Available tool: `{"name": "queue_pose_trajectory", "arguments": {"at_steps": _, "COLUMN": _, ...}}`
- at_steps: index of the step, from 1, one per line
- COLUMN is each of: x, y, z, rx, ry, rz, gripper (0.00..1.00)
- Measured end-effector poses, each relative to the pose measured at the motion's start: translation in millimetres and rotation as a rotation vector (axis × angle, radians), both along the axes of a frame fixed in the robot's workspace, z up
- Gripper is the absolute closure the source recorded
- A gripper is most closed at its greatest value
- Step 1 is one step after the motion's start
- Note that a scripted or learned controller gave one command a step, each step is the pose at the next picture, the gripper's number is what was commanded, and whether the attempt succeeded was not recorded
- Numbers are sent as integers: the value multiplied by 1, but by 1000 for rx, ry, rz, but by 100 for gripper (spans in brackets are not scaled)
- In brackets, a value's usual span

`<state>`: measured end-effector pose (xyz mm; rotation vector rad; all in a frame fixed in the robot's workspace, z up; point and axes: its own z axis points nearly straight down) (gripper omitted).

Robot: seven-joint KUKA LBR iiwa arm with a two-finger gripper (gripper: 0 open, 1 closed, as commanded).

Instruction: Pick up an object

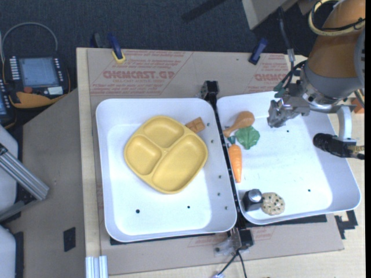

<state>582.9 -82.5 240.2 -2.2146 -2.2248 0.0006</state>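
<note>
My gripper (279, 116) hangs over the back of the right bin (301, 167), just right of a tan chicken drumstick (241, 120), and nothing shows in it. In front of the drumstick lies a green leafy piece (248, 137). An orange carrot (235, 161) lies along the bin's left wall. At the front left corner sit a chocolate-chip cookie (272, 203) and a small dark round piece with a silver top (252, 198).
The left bin (116, 178) holds a yellow divided plate (166, 153), with a small brown block (195, 124) at the plate's back right edge. A black clamp (209, 88) sits at the back between the two bins.
</note>
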Motion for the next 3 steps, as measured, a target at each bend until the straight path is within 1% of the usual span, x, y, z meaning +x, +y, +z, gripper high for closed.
{"name": "queue_pose_trajectory", "arguments": {"at_steps": 1, "x": 14, "y": 53, "z": 6, "rx": -1, "ry": -5, "rz": 0, "gripper": 100}}
{"name": "queue_pose_trajectory", "arguments": {"at_steps": 2, "x": 24, "y": 99, "z": 8, "rx": -1, "ry": -5, "rz": 1, "gripper": 100}}
{"name": "queue_pose_trajectory", "arguments": {"at_steps": 3, "x": 21, "y": 153, "z": 3, "rx": 0, "ry": 0, "rz": 1, "gripper": 100}}
